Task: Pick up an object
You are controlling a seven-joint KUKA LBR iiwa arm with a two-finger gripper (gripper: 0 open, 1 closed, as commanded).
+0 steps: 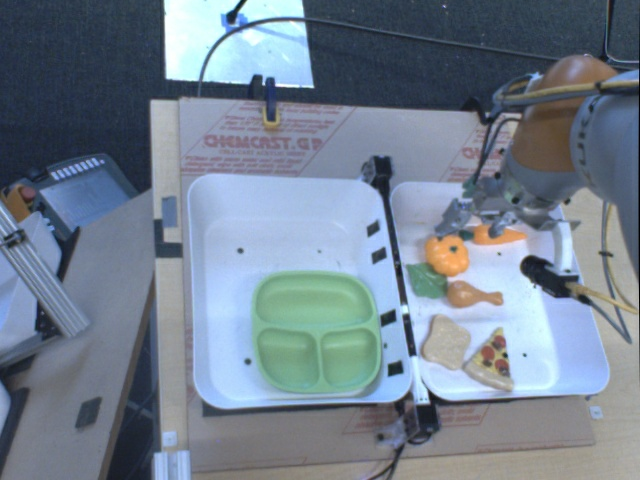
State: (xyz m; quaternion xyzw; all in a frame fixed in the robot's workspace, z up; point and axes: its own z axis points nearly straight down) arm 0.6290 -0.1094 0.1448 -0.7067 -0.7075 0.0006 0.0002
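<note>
- Sitting at 12 o'clock in the right bin (575,363), directly under the gripper (478,215): pumpkin (447,255), orange, round, ribbed, likely light hard plastic, slick; best pinched across its widest girth.
- Lying at 3 o'clock of the pumpkin: carrot (497,234), orange, slim, stiff; best taken mid-length.
- Resting at 5 o'clock of the pumpkin: drumstick (472,294), tan, smooth; best gripped at the thick end.
- Hanging spread apart, clasping nothing.

bench (170,268) | cardboard sheet (300,138) | two white bins: left bin (290,203), right bin (575,353)
</note>
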